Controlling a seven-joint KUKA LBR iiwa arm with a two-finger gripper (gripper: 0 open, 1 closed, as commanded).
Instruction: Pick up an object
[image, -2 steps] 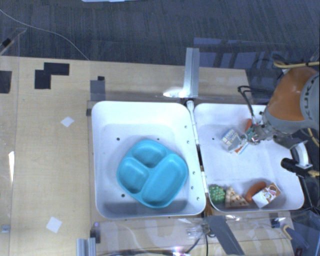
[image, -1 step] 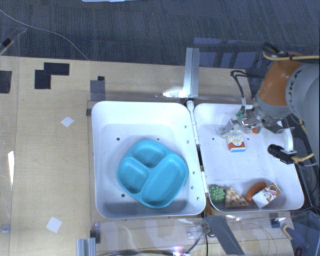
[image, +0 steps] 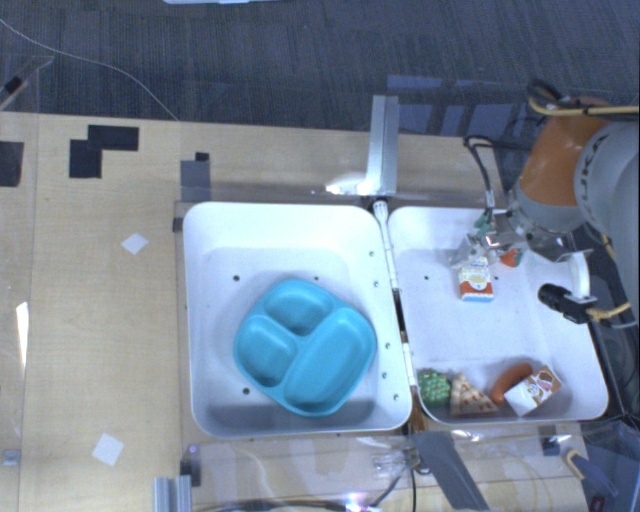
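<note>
Your gripper (image: 481, 243) sits over the right bin (image: 580, 345), its fingers closed on a small orange-and-white carton (image: 476, 281) hanging just under them, toward that bin's far side. Along the right bin's near wall you'll see a green piece (image: 433, 385), a sausage (image: 512, 379) and a white carton (image: 532, 391); beside this bin, a blue divided plate (image: 304, 345) lies in the left one.

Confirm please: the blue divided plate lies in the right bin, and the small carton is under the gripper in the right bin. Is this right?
One point is wrong. The camera view shows the blue divided plate in the left bin, not the right one. The rest stands: the small carton sits in the right bin, just below the gripper.
</note>
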